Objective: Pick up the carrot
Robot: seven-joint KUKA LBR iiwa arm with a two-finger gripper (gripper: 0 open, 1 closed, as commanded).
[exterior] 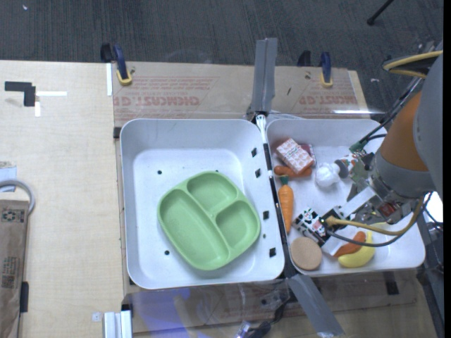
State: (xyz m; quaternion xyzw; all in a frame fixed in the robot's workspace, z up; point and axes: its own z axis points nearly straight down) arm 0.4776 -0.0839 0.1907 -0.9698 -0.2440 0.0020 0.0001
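The carrot [285,204] is orange with a small green top. It lies lengthwise in the right bin [338,127], close against that bin's left wall. The gripper [354,169] hangs over the right-hand part of the same bin, well to the right of the carrot and apart from it, beside a white ball [325,176]. The grey wrist and orange band of the arm [402,153] cover the bin's right side. Nothing is seen in the gripper.
Around the carrot in the right bin lie a pink-red packet [294,155], a cow-patterned box [308,222], a tan round disc [306,253], a banana [356,258] and an orange piece [350,244]. A green divided plate [208,220] sits in the left bin [141,189].
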